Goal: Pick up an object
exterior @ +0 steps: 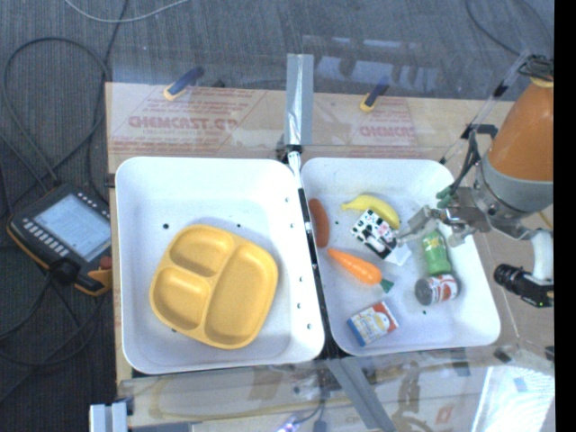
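Closest to the camera, at the bottom edge of the view, grey metal struts (360, 394) of the bench frame cross under the two bins. Both bins stand on a light wooden board (225, 124) with red printed letters, and two clamps with yellow and blue handles sit on its far edge. Around the bench is dark grey carpet (54, 25) with thin cables, and a teach pendant (63, 232) with a lit screen lies on the floor at the left. A yellow divided plate (214, 284) lies in the left bin (144, 187). Several objects lie in the right bin (468, 331): a banana (373, 208), a black and white spotted box (373, 232), a red sausage-like piece (318, 221) along the left wall, a carrot (355, 266), a small carton (372, 323), a can (437, 289) on its side, and a green bottle (436, 252). The carrot's long axis runs diagonally, its orange tip to the upper left and its green end toward the can. The bottle's long axis runs almost straight away from the camera. The gripper (439, 221) is just above the far end of the bottle; I cannot tell whether its fingers are apart or closed.
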### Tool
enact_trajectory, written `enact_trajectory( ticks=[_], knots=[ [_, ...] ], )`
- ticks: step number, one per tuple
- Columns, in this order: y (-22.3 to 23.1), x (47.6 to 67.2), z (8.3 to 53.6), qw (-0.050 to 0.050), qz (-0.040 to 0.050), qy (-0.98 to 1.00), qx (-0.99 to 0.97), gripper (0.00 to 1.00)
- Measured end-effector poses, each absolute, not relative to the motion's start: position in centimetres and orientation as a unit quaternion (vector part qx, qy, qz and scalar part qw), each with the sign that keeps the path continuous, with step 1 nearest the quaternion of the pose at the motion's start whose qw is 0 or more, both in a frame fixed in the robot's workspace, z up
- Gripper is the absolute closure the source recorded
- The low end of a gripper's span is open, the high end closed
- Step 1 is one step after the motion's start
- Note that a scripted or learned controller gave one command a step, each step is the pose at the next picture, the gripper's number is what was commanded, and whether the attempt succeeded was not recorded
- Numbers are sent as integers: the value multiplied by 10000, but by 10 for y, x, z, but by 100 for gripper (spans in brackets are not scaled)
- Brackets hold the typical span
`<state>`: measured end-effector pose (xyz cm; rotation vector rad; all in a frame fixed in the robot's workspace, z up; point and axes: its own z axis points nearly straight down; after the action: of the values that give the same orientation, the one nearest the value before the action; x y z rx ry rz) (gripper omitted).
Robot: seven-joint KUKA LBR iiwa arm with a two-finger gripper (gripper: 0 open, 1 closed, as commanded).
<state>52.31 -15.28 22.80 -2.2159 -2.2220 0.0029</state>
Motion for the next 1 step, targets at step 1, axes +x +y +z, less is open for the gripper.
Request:
enact_trajectory(
  ticks=[1],
  knots=[
    [-176,572,105,12,-3,-8044,-5941,0]
  ],
)
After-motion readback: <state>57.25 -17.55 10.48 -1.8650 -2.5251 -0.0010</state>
